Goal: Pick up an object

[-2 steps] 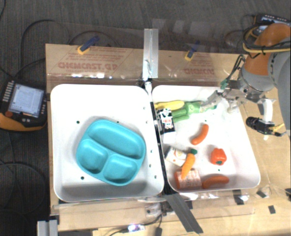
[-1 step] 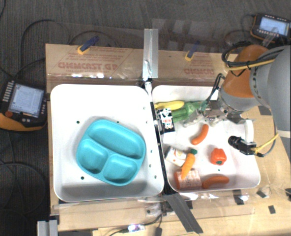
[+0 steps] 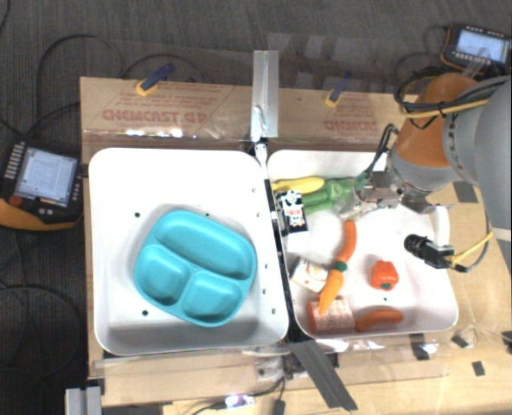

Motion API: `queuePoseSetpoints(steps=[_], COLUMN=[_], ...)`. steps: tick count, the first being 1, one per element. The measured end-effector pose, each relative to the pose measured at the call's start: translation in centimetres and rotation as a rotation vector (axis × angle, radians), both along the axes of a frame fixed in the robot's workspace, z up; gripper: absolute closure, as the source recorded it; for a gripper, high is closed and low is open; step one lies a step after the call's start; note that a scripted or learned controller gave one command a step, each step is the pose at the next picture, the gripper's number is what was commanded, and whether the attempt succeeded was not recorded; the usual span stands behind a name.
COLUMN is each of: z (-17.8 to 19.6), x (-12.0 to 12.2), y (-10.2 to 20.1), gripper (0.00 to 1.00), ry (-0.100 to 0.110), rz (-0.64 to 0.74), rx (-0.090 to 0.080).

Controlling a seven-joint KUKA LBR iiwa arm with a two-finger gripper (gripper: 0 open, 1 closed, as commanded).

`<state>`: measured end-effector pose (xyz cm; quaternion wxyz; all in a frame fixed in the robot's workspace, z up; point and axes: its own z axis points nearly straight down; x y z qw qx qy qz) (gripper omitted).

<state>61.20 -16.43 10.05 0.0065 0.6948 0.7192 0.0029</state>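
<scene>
We judge the pick barely begun: our gripper (image 3: 366,190) hangs low at the right bin's (image 3: 438,314) far edge beside the green toy (image 3: 325,194), its grip state impossible to tell, nothing lifted.

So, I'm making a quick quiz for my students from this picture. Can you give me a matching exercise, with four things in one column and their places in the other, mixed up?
Things:
1. Blue tray
2. Carrot
3. Sausage
4. Banana

Places:
A. near the front edge of the right bin
B. at the back of the right bin
C. in the left bin
D. in the middle of the right bin

Pairs: 1-C, 2-D, 3-A, 4-B
</scene>
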Motion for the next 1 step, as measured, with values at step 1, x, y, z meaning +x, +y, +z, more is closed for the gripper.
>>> queuePoseSetpoints(steps=[1], z=[11.14], x=[-3.35], y=[3.98], gripper=[1.00], ry=[0.014], rz=[0.298], rx=[0.002])
